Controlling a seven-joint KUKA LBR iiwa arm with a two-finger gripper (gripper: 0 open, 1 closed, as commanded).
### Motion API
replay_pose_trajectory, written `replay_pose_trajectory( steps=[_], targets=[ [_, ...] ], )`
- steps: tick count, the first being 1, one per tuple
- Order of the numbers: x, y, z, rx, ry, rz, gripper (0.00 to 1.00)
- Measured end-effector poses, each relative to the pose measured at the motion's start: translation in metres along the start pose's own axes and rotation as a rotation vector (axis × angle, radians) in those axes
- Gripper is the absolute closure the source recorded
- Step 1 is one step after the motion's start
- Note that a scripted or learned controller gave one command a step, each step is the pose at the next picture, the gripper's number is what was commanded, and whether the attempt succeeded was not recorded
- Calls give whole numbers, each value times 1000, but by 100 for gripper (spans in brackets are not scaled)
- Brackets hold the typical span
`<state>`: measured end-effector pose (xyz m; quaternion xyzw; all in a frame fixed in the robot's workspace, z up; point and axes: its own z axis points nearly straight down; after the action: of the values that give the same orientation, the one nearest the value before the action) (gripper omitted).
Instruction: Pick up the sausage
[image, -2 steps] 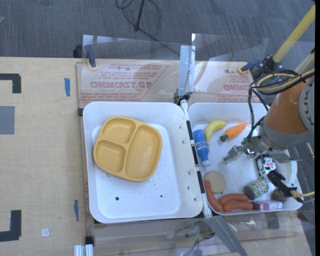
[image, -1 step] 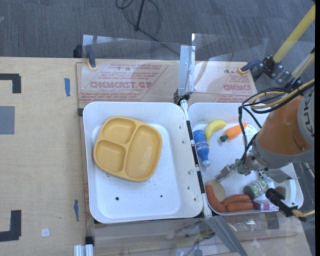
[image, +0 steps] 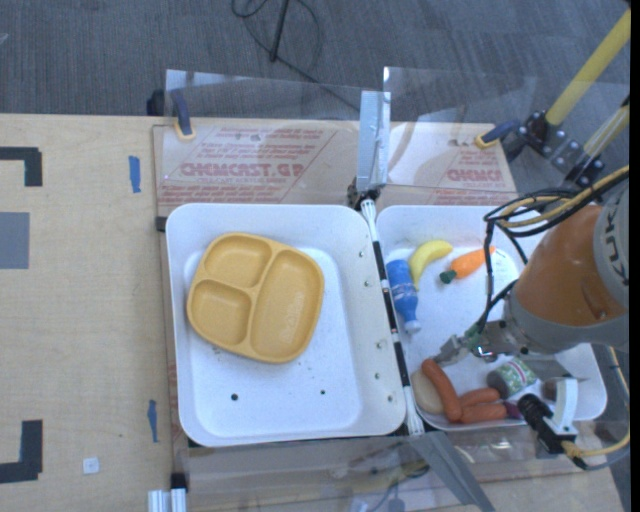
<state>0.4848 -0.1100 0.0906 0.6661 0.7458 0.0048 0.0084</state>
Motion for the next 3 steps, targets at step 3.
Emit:
replay_pose_trajectory(
  steps=[3],
  targets=[
    [8, 0, 0, 2, -1, -35, 0]
  ],
)
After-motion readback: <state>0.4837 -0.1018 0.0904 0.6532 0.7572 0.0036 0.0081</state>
